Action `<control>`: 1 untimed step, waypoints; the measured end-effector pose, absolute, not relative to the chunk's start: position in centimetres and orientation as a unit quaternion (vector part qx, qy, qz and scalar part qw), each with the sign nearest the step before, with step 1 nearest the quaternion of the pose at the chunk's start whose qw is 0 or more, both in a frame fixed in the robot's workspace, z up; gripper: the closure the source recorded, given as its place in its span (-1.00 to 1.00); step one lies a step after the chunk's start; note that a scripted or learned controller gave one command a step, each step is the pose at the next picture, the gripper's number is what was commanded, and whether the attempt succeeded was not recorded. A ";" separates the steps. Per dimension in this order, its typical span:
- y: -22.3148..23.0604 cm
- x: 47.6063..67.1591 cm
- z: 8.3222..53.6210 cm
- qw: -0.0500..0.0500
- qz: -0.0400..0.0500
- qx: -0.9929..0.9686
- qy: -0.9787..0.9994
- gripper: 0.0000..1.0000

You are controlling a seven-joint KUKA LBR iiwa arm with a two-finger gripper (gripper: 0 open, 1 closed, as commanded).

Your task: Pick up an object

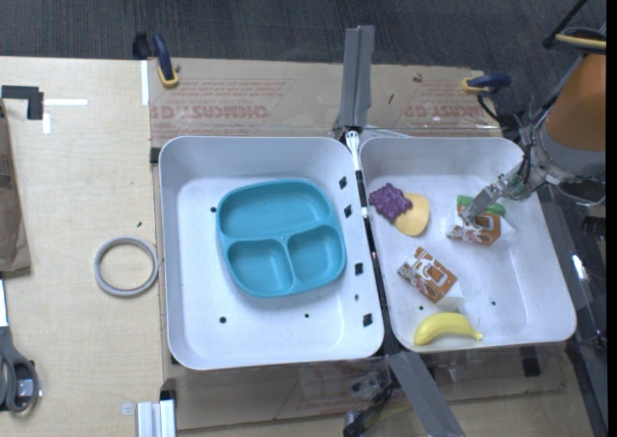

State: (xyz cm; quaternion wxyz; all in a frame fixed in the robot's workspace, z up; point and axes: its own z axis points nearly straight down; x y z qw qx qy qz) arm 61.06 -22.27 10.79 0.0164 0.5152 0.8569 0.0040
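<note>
Nearby, grapes, carton, banana beside gripper.

Tray in left bin

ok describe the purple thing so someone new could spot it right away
Look in the right white bin, at its upper left corner beside the divider. The purple grape bunch lies there, touching a yellow-orange piece on its right. It is the only purple, knobbly item there.

One fixed camera looks down at a slant — from well above — on both shallow white plastic bins, the grey arm entering from the right.
</note>
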 end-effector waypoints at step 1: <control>-16.8 65.4 9.4 0.002 0.000 0.610 0.792 -1.00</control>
